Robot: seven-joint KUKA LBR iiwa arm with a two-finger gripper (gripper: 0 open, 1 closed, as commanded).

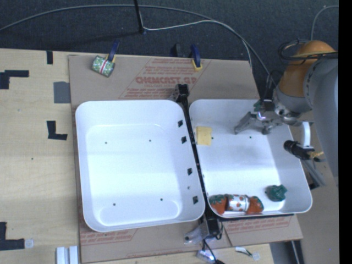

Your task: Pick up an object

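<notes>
I see the gripper (254, 122) spread open, holding nothing, over the far part of the right bin (291, 202). The yellow block (204, 136) lies to its left by the divider.

Two shallow bins sit side by side on a board (159, 80) laid over the table (33, 164), the left bin (132, 166) touching the right bin (247, 164) along a shared middle edge. In the right bin, a flat square piece (204, 136) lies near its left wall toward the back, a long bottle-shaped object (236, 204) lies along the front wall, and a small lump (276, 192) sits just to its right in the front right corner. The gripper (254, 122) hangs over the back of the right bin, and a small roll (103, 65) rests on the board behind the left bin.
</notes>
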